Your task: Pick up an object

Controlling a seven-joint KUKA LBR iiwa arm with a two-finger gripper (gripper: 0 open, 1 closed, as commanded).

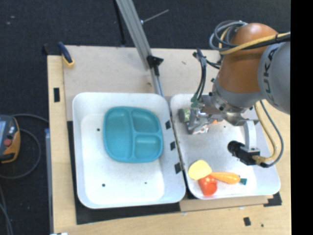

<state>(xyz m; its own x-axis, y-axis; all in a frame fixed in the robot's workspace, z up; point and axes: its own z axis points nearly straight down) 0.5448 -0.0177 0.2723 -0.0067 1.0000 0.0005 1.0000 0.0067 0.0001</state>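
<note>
Toy food, the only loose pickings here, sits at the near end of the right bin: a yellow round piece, a red piece touching it just below, and an orange carrot with a green tip lying flat beside them, pointing toward the bin's right side. All three rest on the bin floor, well apart from the gripper, which hangs over the far left part of the same bin, close to the wall it shares with the left bin. Whether the gripper is closed or spread cannot be told from this slant, since the metal parts blur together, and nothing clear shows between them. The grey arm with its orange band reaches in from the right above the bin, cables looping around it. A blue divided plate lies flat in the left bin. Both bins sit side by side on the desk, and a metal pole slants up from its far edge.
</note>
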